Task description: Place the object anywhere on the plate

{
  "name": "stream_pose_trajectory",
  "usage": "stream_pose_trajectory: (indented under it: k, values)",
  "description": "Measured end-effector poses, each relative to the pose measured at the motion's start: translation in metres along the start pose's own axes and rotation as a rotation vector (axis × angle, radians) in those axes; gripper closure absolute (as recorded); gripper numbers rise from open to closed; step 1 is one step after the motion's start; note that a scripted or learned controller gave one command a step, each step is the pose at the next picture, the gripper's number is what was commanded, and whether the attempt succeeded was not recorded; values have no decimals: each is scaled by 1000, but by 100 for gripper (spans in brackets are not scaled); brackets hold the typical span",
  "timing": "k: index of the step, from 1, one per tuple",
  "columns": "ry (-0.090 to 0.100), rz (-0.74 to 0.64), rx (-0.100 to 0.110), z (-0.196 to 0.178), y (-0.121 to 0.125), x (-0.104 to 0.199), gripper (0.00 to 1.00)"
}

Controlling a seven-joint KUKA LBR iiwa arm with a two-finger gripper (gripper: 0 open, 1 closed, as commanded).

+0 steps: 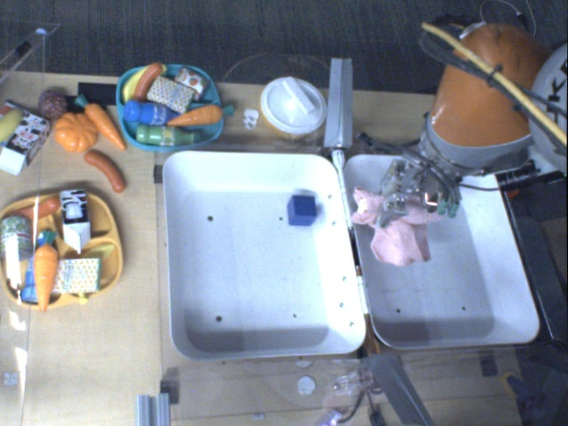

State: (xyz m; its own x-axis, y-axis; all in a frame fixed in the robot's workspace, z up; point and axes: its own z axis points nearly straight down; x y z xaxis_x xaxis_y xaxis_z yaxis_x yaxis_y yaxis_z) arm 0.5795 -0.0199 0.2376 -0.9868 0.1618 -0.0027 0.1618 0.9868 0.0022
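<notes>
A crumpled pink object (397, 238) lies in the right bin (497, 309), near its left wall. One lobe of it reaches toward the divider between the bins. My gripper (414, 197) hangs directly over the pink object's upper edge, under the orange wrist band (479, 87), and its metal parts overlap the pink material. A small blue cube (303, 209) sits in the left bin (222, 309), at its upper right. A round white plate-like dish (293, 105) stands on the bench behind the left bin.
A blue bowl (169, 105) of toy food stands at the back left. A yellow plate (102, 238) with several toys is at the far left, with loose toy vegetables (89, 131) nearby. A metal post (337, 100) rises between the bins at the back.
</notes>
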Motion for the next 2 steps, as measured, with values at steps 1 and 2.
stream_pose_trajectory:
  k: [1, 2]
  values:
    - [-1, -166, 0, 1, 49, 9, 100]
    - [-2, -168, -1, 12, 100, 27, 100]
